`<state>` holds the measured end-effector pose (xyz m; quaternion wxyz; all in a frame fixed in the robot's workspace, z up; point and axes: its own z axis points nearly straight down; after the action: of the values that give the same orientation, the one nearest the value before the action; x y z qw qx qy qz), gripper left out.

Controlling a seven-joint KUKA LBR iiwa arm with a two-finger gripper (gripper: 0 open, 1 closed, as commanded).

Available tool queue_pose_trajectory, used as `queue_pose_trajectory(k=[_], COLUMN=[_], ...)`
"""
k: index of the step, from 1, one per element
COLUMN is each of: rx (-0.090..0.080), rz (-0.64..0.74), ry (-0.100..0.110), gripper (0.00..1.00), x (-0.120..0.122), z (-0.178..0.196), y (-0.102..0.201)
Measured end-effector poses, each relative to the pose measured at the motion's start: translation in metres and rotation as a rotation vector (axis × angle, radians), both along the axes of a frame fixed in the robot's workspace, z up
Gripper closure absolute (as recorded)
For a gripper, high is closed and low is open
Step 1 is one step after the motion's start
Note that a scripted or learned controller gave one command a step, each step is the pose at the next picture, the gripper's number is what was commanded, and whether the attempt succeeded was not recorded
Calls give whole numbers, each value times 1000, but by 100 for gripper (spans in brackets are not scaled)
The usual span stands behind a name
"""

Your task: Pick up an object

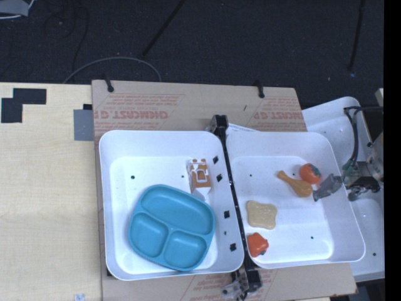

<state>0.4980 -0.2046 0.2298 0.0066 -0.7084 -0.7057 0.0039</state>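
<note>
We look down on a pale wooden bench [44,187] under a dark carpeted floor strip, where a cardboard sheet [188,108] carries two shallow white bins side by side. In the left bin [119,168] we see a blue divided plate [170,227] lying flat, with a small orange-and-white toy [200,173] just beside its upper right edge. In the right bin [313,243] we see a tan drumstick-shaped piece [294,183] touching an orange round toy [309,172], a beige cookie-like slab [261,214] near the middle, and a red piece [257,244] by the lower left corner. The gripper [341,185] sits at the right bin's right rim, near the orange round toy; we cannot tell how its jaws stand.
</note>
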Motion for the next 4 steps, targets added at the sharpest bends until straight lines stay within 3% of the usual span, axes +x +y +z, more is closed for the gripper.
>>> queue_pose_trajectory(k=[1,4], rx=[-4,-2], rz=[4,4], ry=[-13,-11], gripper=[0,0], x=[3,11], z=[7,-142], y=[0,4])
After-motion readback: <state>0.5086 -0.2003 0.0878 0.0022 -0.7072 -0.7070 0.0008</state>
